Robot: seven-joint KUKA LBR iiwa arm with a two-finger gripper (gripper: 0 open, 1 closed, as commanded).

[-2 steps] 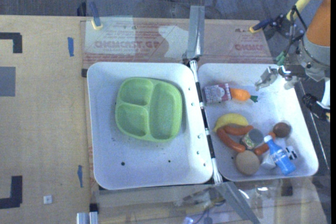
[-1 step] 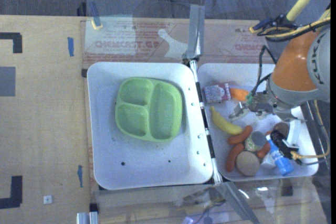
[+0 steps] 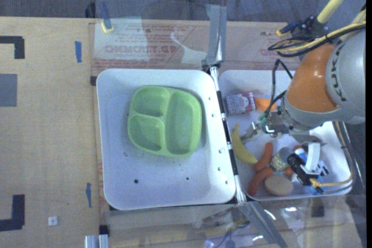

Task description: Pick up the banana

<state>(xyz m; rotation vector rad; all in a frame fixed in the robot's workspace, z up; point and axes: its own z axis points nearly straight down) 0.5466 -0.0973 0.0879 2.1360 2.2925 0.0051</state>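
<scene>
The yellow banana lies along the left wall of the right bin, with its upper end pointing to the back. My gripper hangs low just right of the banana's upper end, under the orange band of the arm. Its metal fingers stand open and nothing shows between them. The banana is apart from the fingers and rests on the bin floor.
The right bin also holds a reddish sausage, a brown roll, a pink-and-white carton, an orange piece and small items under the arm. A green divided plate sits in the left bin.
</scene>
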